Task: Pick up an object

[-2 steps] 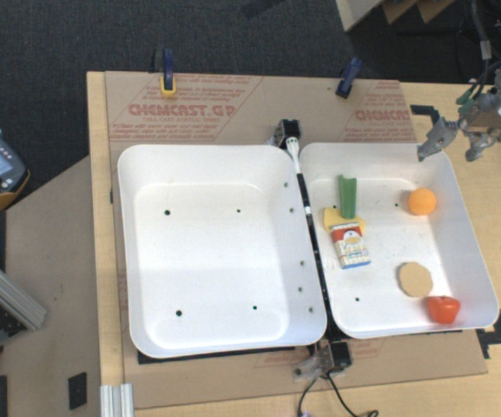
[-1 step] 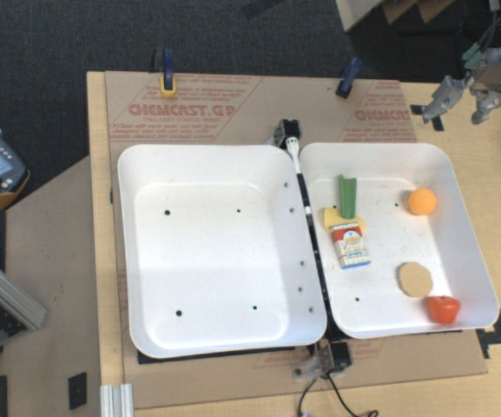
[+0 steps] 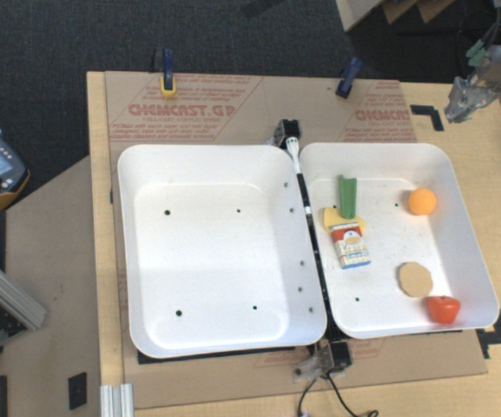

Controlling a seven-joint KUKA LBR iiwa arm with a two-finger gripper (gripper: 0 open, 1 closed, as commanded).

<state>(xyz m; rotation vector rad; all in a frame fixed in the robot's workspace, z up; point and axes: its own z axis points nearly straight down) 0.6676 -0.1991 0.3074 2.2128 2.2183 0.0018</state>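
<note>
Claw [image 3: 469,104] high at right edge

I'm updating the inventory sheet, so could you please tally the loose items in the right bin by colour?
Green flat stick: 1
Orange round ball: 1
Yellow flat piece: 1
Red-and-white small carton: 1
Tan flat disc: 1
Red rounded piece: 1
Total: 6

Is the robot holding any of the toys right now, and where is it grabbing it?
Nothing is held. The end effector is up past the right bin's far corner, and nothing sits between its tips. The toys lie in that bin.
</note>
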